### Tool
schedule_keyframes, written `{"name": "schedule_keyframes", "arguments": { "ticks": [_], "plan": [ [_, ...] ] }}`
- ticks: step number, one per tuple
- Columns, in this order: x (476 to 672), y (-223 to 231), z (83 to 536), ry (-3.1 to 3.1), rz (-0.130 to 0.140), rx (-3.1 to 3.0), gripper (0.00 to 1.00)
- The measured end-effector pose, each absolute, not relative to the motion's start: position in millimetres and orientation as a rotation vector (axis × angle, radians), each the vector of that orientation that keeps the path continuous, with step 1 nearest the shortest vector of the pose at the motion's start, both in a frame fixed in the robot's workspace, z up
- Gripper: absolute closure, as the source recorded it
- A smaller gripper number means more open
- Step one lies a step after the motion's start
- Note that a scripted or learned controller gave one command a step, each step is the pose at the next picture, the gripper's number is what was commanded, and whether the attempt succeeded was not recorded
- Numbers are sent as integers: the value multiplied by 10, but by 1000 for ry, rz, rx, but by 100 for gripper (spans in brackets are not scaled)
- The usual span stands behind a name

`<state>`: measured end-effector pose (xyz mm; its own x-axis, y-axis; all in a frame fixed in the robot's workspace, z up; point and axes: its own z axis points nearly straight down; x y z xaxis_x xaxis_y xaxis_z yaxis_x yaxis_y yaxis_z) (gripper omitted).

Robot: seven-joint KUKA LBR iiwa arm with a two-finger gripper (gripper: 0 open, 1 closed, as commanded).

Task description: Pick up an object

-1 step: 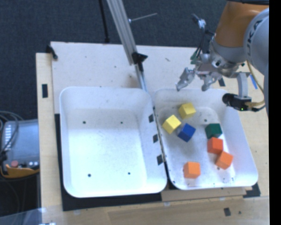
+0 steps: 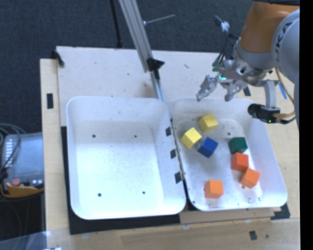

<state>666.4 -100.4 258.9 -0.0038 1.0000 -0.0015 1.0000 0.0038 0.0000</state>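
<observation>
Orange cube point(image 2: 214, 188) lies well apart from end effector point(image 2: 217, 92).

No text, label, brand, number or sign can be read anywhere on the bench point(image 2: 94, 74), the two white bins point(image 2: 120, 155), the coloured blocks or the arm point(image 2: 266, 25). The grey device point(image 2: 23, 163) beyond the bench's left edge carries small markings, but they are too blurred to make out.
</observation>
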Motion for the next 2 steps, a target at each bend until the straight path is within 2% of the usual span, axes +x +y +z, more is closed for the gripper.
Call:
{"name": "schedule_keyframes", "arguments": {
  "ticks": [1,2],
  "plan": [
    [6651,-1037,2177,2222,-4,2222,0],
    [6618,-1084,1553,2222,-8,2226,0]
  ]
}}
